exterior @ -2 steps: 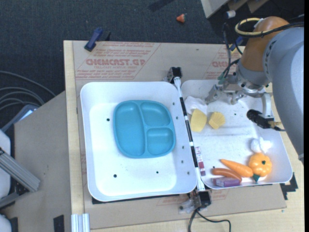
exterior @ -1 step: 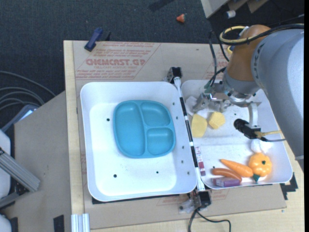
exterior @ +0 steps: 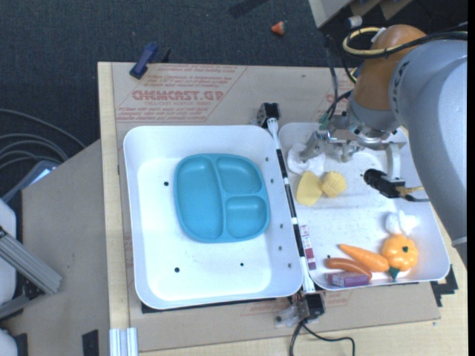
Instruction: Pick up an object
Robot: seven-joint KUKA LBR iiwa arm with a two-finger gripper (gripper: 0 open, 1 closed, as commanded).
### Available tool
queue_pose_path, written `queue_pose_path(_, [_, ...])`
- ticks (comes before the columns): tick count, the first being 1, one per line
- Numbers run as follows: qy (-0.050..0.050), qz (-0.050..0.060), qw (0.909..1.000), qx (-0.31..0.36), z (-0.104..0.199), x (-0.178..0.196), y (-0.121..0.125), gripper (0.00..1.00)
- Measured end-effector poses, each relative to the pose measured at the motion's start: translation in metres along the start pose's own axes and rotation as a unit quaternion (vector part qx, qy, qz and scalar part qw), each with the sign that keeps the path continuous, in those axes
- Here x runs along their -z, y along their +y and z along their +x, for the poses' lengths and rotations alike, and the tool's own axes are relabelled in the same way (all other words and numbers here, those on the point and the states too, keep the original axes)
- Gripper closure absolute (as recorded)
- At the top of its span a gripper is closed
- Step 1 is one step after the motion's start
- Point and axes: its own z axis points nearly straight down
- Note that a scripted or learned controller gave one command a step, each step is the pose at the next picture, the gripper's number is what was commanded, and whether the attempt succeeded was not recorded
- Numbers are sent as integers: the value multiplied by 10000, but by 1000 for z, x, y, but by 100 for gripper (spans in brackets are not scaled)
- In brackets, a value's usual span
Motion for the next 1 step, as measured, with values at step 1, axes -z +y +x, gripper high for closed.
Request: queue_pose_path(1, [-14,-37,10000,-15,-79,0,0,0])
